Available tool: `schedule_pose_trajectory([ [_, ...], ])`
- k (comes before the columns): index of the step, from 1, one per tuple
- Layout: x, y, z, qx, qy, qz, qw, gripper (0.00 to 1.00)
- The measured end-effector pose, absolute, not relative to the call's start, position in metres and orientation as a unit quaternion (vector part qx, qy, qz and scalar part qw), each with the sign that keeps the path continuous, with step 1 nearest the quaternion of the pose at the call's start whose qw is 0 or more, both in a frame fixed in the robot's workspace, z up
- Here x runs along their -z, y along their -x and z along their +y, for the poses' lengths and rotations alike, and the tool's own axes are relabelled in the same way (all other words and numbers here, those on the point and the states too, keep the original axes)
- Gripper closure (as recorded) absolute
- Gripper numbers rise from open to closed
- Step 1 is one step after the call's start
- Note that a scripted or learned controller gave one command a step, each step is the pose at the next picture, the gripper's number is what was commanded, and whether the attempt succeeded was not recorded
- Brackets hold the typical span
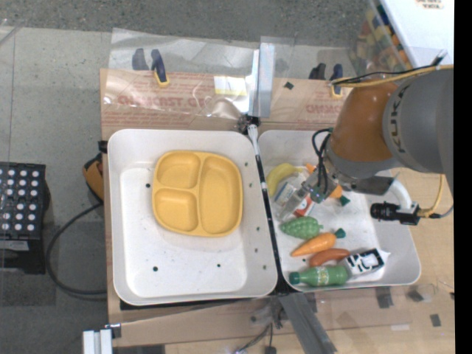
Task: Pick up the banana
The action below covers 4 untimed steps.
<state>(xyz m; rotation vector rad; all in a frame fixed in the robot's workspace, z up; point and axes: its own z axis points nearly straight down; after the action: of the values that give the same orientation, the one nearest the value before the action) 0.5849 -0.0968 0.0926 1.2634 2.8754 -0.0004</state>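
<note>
Presently, the grey arm [398, 120] with its orange band enters from the right of the frame and reaches down into the right bin [398, 268]. The pincer [310, 190] sits low at the centre-left of that bin, among several small items; whether it is open or closed cannot be told, since the wrist and clutter obscure it, and no item can be confirmed in its grasp.

The banana [281, 175] lies in the upper left part of the right bin, close to the wall shared with the left bin, just left of the pincer. Whether the two touch cannot be determined.

Below the pincer lie a green knobbly vegetable [300, 227], then an orange carrot [317, 243], then a second orange-red item [330, 257]. A green bottle [319, 276] lies along the lower edge of the bin, with a black-and-white packet [365, 262] just to its right.

The left bin [133, 271] holds a yellow divided plate [198, 193], set in its upper middle, flat, with three compartments.

A black cable runs from the arm across the right side of the right bin.
</note>
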Motion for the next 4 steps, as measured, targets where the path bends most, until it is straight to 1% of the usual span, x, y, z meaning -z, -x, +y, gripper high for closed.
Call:
schedule_pose_trajectory([
  [1, -0.092, -0.665, -0.096, 0.0053, -0.373, 0.928, -0.016, 0.00],
  [2, -0.093, -0.574, -0.119, -0.0002, -0.428, 0.904, 0.001, 0.00],
  [3, -0.092, -0.643, -0.090, 0.0002, -0.470, 0.883, 0.000, 0.00],
  [4, -0.093, -0.568, -0.112, 0.0007, -0.448, 0.894, 0.001, 0.00],
])
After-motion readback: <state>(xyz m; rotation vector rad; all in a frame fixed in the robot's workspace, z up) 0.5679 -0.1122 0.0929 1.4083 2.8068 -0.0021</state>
